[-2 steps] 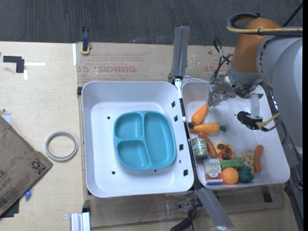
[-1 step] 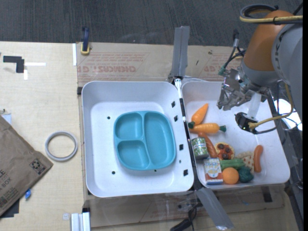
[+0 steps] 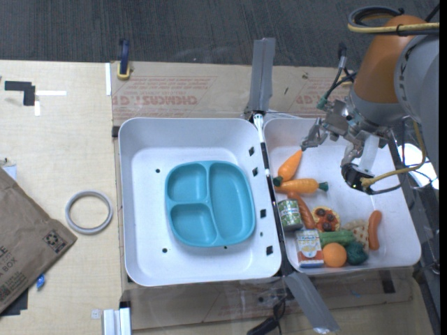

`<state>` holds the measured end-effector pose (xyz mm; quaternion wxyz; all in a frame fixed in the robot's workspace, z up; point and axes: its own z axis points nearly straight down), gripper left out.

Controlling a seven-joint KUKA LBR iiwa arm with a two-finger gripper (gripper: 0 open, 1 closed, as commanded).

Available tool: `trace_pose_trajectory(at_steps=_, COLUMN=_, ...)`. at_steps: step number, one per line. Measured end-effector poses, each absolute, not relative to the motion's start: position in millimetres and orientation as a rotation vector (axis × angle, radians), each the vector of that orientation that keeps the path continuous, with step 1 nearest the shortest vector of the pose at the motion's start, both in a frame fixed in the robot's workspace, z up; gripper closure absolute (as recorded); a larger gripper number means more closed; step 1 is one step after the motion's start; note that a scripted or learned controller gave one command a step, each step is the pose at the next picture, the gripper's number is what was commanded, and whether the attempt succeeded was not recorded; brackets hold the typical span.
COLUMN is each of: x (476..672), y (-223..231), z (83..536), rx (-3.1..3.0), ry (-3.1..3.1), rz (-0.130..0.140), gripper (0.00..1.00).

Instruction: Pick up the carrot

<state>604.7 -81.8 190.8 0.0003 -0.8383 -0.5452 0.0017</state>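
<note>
The carrot (image 3: 302, 185) is found lying on its side in the right bin (image 3: 398, 257), close to the divider between the bins, with its green top pointing away from that divider. A second orange piece (image 3: 290, 165), shorter and tilted, is seen just above the carrot, nearly touching it. Just below the carrot a small can (image 3: 289, 214) is noted, with a pizza slice (image 3: 325, 218) beside it; a juice carton (image 3: 309, 248), an orange (image 3: 334, 255) and a sausage (image 3: 374, 229) are placed further from the carrot, toward the near wall.

The gripper (image 3: 334, 145) is positioned above the far part of the right bin, apart from the carrot and on the side of its green top. Nothing is seen between the fingers; whether they are spread or closed cannot be told from this view.

Risks are judged as follows. The neighbouring orange piece could be taken by mistake, given its similar colour and closeness. A grasp along the carrot's length is likely to slip on the tapered body. A descent close to the divider could strike the bin wall or nudge the can.
</note>
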Motion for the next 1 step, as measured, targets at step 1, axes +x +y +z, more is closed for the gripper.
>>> trace_pose_trajectory(at_steps=1, x=639.4, y=-100.8, z=122.4, rx=-2.539, ry=-1.85, rz=0.004, gripper=0.0)
